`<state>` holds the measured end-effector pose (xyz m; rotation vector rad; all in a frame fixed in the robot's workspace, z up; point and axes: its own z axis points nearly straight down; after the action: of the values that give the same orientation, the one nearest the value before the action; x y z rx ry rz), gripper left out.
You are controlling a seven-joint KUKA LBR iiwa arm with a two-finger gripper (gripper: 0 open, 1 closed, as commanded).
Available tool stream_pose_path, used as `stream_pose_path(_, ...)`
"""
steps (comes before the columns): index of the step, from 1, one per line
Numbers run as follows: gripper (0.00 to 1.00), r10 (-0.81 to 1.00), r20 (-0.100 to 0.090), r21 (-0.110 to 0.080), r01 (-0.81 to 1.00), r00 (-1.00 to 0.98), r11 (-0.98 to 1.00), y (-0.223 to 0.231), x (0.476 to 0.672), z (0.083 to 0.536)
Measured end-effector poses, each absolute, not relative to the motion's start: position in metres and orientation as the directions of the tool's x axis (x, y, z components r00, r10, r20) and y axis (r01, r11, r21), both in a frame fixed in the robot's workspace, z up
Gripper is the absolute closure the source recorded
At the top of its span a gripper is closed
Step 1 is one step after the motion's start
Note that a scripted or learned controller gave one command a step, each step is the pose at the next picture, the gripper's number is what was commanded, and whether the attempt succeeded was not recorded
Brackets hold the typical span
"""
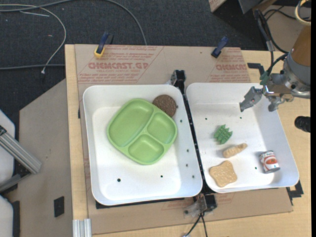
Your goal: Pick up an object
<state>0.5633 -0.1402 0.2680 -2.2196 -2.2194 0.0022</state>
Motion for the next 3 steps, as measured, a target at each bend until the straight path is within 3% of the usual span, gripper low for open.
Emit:
stream_pose_path(1,0.00,1.000,0.001,-0.001,1.000,0.000,0.000,-0.140,0.564,0.269)
stream_pose_path(3,0.00,1.000,0.002,-0.006,1.000,0.000,0.000,-0.142,0.572,0.184)
